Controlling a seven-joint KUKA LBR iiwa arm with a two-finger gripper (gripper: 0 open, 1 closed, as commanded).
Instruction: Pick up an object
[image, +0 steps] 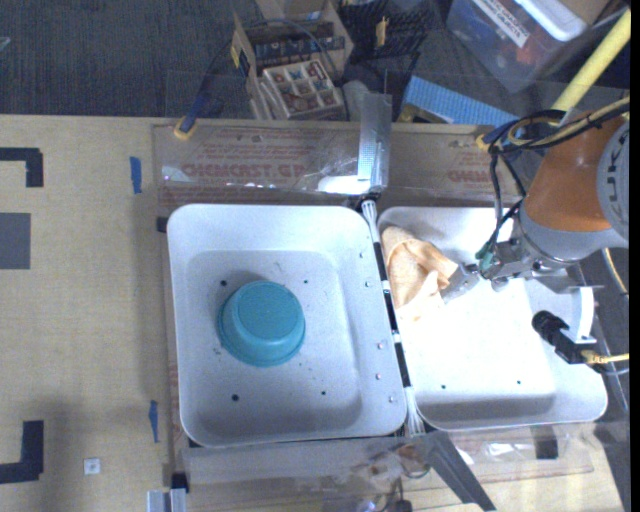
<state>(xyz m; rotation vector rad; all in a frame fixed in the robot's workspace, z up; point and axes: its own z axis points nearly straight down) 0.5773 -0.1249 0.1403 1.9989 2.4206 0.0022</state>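
Two shallow white bins sit side by side on the bench. The left bin (190, 250) carries a teal bowl (262, 321), upside down, on its floor slightly left of centre and clear of all four walls. The right bin (500, 390) carries a crumpled orange-tan cloth (412, 270) bunched in its far left corner, one edge lying against the divider where the two bins meet. The grey arm (575, 195), with its orange band, enters from the right edge of the bench and slants down over the far half of the right bin. The gripper (462, 281) points toward the cloth, its tip at the cloth's right-hand edge and apparently touching the fabric; whether the fingers are spread or closed cannot be told, and no fabric is seen lifted between them. The cloth rests on the bin floor. A black fitting (556, 335) sits over the right side of the right bin, below the wrist.
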